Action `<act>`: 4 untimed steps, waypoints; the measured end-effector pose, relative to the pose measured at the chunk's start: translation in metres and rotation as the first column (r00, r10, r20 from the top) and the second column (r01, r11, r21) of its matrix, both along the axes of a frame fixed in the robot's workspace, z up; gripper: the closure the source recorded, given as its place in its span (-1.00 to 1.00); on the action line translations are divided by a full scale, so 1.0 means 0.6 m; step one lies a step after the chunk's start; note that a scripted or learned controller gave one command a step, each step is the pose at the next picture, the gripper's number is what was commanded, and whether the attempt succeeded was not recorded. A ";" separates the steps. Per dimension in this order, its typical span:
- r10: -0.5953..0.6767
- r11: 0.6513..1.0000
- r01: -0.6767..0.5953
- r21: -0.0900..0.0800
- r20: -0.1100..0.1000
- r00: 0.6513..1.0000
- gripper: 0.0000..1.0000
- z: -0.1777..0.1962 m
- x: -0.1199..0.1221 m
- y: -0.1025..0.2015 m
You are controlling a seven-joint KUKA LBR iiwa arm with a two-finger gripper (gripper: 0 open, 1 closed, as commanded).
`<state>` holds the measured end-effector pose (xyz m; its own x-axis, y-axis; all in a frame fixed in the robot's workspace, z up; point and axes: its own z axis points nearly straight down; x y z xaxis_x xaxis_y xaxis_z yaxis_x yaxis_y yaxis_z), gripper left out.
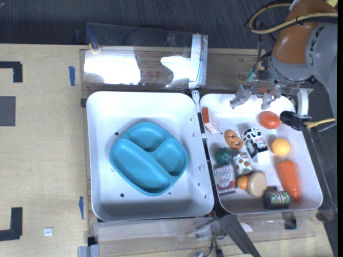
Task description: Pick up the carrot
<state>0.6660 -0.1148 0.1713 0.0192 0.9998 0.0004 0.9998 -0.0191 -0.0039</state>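
Observation:
The carrot (289,178) is orange and tapered. It lies along the right side of the right bin (316,194), its tip toward the front. My gripper (253,97) hangs over the back of that bin, well behind the carrot. Its two grey fingers (239,96) are spread apart with nothing between them, so it is open. The arm's orange band (293,42) sits above it at the top right.
Around the carrot lie a yellow lemon (280,146), a red tomato (269,120), a green can (276,198), a tan bun (255,183), a red packet (224,178), a pretzel (232,138) and a cow-patterned item (255,139). The left bin (102,116) holds a blue divided plate (150,157).

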 end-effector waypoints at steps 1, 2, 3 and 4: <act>0.379 0.925 -0.379 0.000 0.002 0.925 -1.00 -0.031 -0.064 -0.078; 0.427 0.904 -0.427 -0.003 0.009 0.904 -1.00 -0.074 -0.191 -0.020; 0.310 0.951 -0.310 -0.004 0.010 0.951 -1.00 -0.070 -0.189 -0.177; 0.287 0.958 -0.287 -0.016 0.026 0.958 -1.00 -0.098 -0.179 -0.139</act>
<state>0.5586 -0.1982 0.1125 -0.2681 0.9633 -0.0153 0.9630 0.2684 0.0229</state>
